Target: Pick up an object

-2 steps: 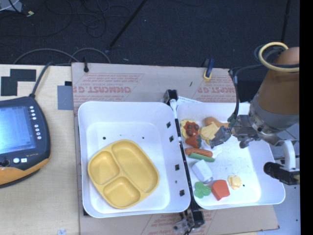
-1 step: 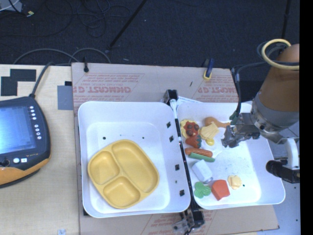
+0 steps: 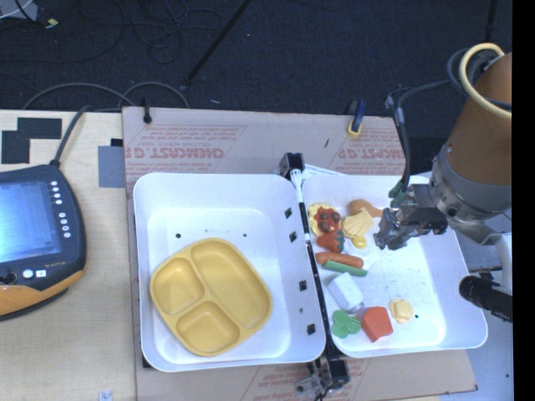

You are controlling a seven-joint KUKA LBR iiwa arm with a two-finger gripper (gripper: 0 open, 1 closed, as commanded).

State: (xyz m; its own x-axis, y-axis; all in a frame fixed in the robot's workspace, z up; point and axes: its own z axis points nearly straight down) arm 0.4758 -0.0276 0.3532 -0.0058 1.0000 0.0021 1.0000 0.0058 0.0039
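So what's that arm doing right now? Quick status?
Gripper low over the right bin, nothing seen in it. Toy food heaped just to its left, untouched. Yellow tray sits in the left bin, out of the way.

This is a robot laboratory, not a home or a kitchen. An industrial arm (image 3: 481, 153) with an orange band reaches over a bench (image 3: 50, 324), and its claw (image 3: 389, 236) hangs above the right one of two white bins (image 3: 451, 307). Far to the left of the claw lies a teach pendant (image 3: 33, 232) with a lit screen, the kind used to operate such an arm. Behind the claw, on the dark floor, run loose cables (image 3: 109, 23). The bins sit on plain cardboard (image 3: 209, 144) with printed letters. Below the claw lie small plastic toy foods (image 3: 343, 261), and to its left a yellow divided tray (image 3: 209, 295), all test things.
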